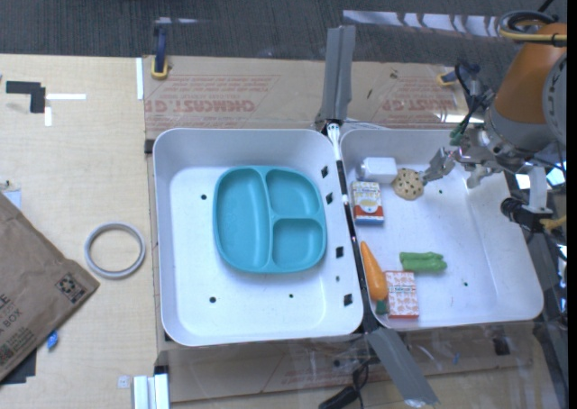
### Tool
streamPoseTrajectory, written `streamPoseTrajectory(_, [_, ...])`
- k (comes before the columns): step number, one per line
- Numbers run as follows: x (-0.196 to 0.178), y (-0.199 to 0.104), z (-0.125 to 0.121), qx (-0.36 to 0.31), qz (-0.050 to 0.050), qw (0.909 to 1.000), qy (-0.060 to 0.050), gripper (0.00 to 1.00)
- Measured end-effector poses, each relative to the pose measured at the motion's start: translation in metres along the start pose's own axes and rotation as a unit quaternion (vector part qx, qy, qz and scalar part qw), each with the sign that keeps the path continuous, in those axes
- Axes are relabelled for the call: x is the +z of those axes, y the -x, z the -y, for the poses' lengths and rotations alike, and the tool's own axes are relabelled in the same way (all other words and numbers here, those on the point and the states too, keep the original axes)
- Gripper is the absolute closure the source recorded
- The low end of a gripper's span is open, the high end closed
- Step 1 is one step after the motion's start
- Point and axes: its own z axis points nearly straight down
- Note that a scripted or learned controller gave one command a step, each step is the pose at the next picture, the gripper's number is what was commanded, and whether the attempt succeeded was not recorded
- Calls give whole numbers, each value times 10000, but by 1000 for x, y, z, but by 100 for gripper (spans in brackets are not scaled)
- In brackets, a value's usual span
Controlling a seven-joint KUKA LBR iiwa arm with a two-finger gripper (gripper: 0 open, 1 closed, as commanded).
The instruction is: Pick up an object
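The right bin [505,299] holds a white block [379,168], a chocolate-chip cookie [408,184], a small red-and-white carton [367,201], an orange carrot [373,272], a green pod [423,261] and a red packet [402,295]. My gripper [457,168] hangs over the bin's back right part, just to the right of the cookie. It is open, its two fingers spread, with nothing between them. The grey arm with its orange band [527,83] comes in from the right.
The left bin [180,308] holds a teal divided plate [270,218]. A tape ring [114,248] and a brown cardboard box [36,295] lie on the wooden bench at the left. Clamps [161,49] grip the cardboard sheet behind the bins.
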Motion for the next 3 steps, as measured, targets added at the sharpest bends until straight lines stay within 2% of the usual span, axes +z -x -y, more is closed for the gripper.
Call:
streamPoseTrajectory(1, [22, -88, -24, -59, 1, 10000, 13, 0])
streamPoseTrajectory(2, [24, -86, 28, 79, -3, 10000, -7, 0])
streamPoseTrajectory(3, [24, -93, 59, -647, -6, 9979, -11, 0])
